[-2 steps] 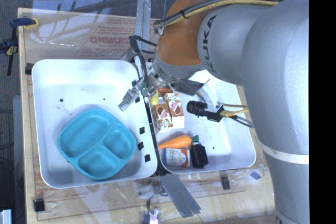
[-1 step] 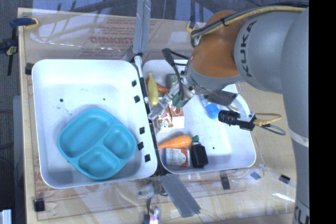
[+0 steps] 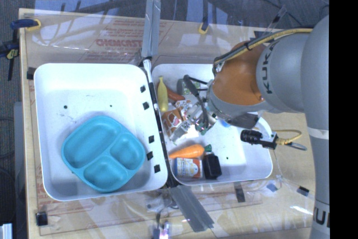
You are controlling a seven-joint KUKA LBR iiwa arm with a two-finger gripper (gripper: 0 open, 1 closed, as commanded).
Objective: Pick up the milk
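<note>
My gripper (image 3: pixel 194 117) reaches down into the middle of the right bin (image 3: pixel 251 162), among a cluster of small items. Just below and left of its tip lies a pale, whitish boxy thing (image 3: pixel 182 130). It may be the milk, but the print is too small to tell. It touches a brown and orange snack packet (image 3: pixel 172 116). The gripper's metal parts overlap these items, and nothing is clearly between them. The orange wrist band (image 3: pixel 238 84) hides the bin's back right part.
A yellow banana (image 3: pixel 162 95) and a red item (image 3: pixel 177 97) lie by the right bin's left wall. A carrot (image 3: pixel 187 151), an orange-labelled jar (image 3: pixel 187 167) and a black block (image 3: pixel 211 167) sit near its front. The left bin (image 3: pixel 56 87) holds a blue divided plate (image 3: pixel 103 153).
</note>
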